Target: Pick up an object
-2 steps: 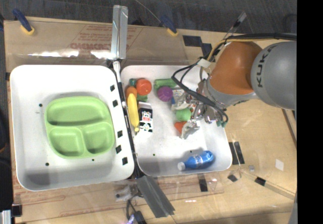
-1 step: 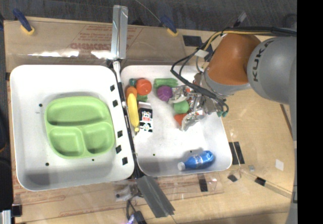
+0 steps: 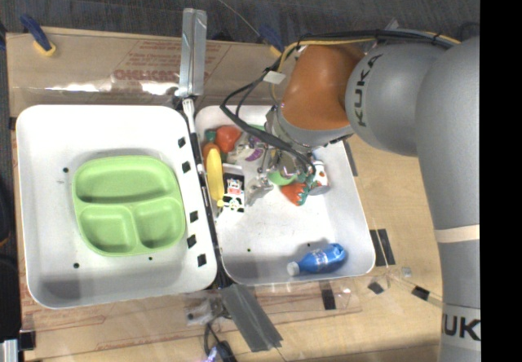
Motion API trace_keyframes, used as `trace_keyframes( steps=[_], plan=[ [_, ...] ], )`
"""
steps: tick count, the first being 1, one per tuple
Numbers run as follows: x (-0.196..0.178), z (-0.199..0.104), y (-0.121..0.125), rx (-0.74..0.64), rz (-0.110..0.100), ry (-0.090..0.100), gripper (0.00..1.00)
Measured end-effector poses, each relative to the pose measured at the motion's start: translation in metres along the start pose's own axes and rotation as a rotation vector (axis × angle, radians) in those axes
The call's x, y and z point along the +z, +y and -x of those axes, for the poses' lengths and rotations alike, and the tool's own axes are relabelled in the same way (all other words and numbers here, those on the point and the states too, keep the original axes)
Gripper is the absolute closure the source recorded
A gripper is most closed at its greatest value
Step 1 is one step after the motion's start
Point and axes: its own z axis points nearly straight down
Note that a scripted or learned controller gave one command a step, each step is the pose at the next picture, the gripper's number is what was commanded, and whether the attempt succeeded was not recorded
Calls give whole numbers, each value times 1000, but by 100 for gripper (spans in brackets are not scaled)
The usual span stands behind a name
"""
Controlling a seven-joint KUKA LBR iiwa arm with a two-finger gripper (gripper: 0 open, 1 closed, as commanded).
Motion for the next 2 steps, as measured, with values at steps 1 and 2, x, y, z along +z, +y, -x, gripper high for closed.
trace_keyframes(
  steps=[1,2],
  plan=[
    [-11,1,-1,0,-3,-3,100],
    [-110,27,-4,2,-5,-10,100]
  ],
)
